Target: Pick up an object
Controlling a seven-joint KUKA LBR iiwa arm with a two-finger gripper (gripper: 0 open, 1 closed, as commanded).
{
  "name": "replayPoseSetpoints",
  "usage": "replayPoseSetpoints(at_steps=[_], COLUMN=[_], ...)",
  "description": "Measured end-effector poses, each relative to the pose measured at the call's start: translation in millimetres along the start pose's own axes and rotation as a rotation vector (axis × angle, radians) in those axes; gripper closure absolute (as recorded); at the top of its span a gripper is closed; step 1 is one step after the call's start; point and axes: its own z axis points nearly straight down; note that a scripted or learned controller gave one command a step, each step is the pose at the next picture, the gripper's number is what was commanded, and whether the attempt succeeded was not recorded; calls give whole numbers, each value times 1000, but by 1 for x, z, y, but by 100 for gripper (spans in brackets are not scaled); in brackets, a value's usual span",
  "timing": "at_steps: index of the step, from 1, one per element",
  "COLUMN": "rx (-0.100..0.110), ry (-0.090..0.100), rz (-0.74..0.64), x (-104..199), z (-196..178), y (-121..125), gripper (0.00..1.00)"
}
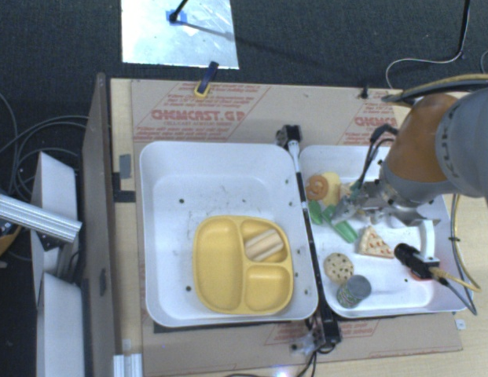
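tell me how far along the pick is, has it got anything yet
Nothing looks picked up yet. The hand is down in the right bin, close over the green pieces beside the yellow cupcake; whether it grips anything is unclear. The pizza slice, cookie and grey disc lie untouched. Grasping and lifting remain.

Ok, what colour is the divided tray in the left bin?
Yellow. The divided tray is pale yellow all over, seen clearly in the camera view.
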Motion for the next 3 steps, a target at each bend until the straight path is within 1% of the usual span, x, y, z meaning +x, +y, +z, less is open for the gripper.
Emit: replayPoseSetpoints(at_steps=[1, 2, 3], rx=[-4, -8, -15], ry=[0, -1, 1], rz=[1, 0, -9], x=[13, 12, 67], z=[14, 3, -92], y=[-23, -21, -20], gripper=[0, 100, 100])
